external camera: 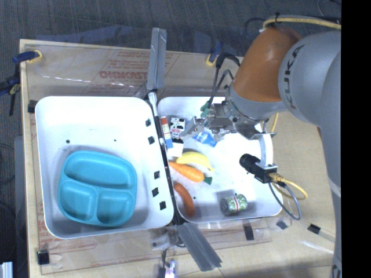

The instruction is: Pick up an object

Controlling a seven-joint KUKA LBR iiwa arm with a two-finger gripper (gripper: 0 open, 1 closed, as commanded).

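Beside curved banana [195, 160], tapered carrot [186, 171], ridged can [233, 204]

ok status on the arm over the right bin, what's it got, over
Gripper low over right bin's upper left, fingers unclear. Blue item just beneath; grasp unconfirmed. Banana, carrot crowd close by.

My arm [316, 68]: large grey casing, smooth and rounded, with dark lettering on the side nearest my wrist. Above the wrist sits a broad orange band [264, 65], glossy and dome-shaped. A yellow cable [301, 21] runs over the top of the orange band and along the grey casing. Below the band, a grey wrist flange. My end effector [210, 122]: small metallic assembly, silver and dark parts, thin black wires looping up behind it. A black cylindrical fitting [254, 167] hangs off a pale bracket beside my wrist; yellow-and-grey cabling [290, 191] trails from it.
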